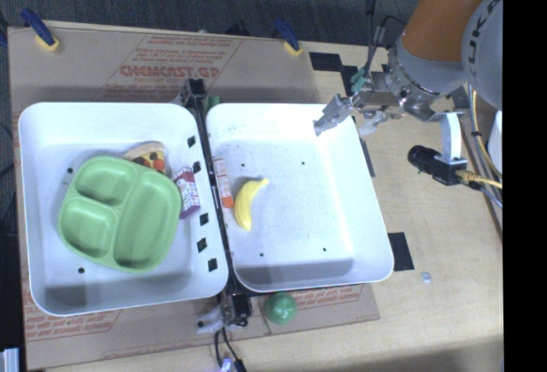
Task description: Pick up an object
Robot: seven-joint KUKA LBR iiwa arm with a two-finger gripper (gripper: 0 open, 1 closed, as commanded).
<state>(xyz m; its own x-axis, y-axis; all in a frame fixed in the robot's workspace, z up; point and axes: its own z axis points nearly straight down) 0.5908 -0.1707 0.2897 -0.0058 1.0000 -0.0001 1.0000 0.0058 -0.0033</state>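
A yellow banana (245,202) lies in the left part of the right bin (342,216). A small orange-and-white packet (222,181) rests against that bin's left wall. My gripper (349,119) hangs over the right bin's far right corner, well away from the banana. It stands open with nothing between its fingers. In the left bin (43,276) a green divided plate (120,212) sits with a pizza-slice toy (150,157) behind it and a purple wrapper (188,191) at its right.
A green ball (279,307) lies on the cardboard in front of the right bin. Blue clamps (40,28) (287,35) hold the cardboard's far edge. A black cable fitting (434,163) juts out to the right of the bin.
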